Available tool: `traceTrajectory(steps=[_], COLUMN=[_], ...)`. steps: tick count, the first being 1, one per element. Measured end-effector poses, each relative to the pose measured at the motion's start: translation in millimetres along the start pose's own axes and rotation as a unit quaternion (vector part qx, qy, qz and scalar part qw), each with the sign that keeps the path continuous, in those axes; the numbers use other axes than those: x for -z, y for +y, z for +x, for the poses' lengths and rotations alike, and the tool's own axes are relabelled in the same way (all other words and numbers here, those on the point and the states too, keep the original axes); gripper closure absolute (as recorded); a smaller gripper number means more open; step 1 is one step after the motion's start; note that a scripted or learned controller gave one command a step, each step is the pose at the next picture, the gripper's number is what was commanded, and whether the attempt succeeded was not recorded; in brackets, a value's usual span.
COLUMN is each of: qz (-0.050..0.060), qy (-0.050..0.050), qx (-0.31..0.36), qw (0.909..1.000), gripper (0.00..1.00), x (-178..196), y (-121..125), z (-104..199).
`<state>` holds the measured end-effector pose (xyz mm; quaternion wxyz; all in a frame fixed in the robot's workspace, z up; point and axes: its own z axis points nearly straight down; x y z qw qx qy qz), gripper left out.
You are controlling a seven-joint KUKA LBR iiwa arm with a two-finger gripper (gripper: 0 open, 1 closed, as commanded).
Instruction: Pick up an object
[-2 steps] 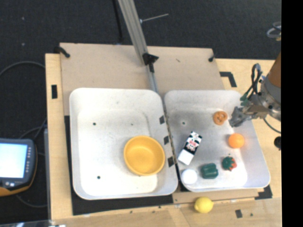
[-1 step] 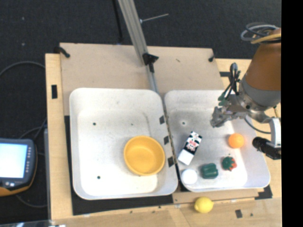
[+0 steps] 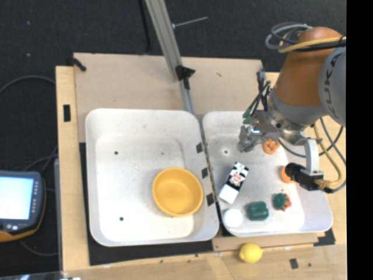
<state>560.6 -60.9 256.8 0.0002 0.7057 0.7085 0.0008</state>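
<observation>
On the far left, off the bench, a pendant (image 3: 19, 205) with a lit screen rests on the dark floor. Next comes the left bin (image 3: 116, 133), with a yellow bowl (image 3: 178, 191) sitting upright near its lower right corner. A metal pole (image 3: 169, 45) slants down from the top toward the seam between the bins.

Across the seam, the right bin (image 3: 218, 130) holds a white box (image 3: 233, 182) with black and red print, lying tilted near the middle. Below it a white disc (image 3: 233, 218) lies by the front rim, with a green block (image 3: 257, 210) just beside it, then a small green-and-red piece (image 3: 282, 200). Farther up are an orange piece (image 3: 270, 147) and another orange piece (image 3: 287, 172), partly hidden by the arm.

The gripper (image 3: 249, 137) hangs over the bin's upper part, above the box and apart from it; I cannot tell how its tips are set.

A lemon (image 3: 250, 252) lies on the bench just outside the right bin's front rim.
</observation>
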Motion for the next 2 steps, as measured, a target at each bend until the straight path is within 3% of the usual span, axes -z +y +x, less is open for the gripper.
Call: traceTrajectory(steps=[2], qz=[0.002], qy=[-0.001], qx=[0.001], qw=[1.0000], gripper=[1.00], x=[-17], y=[7], z=[105])
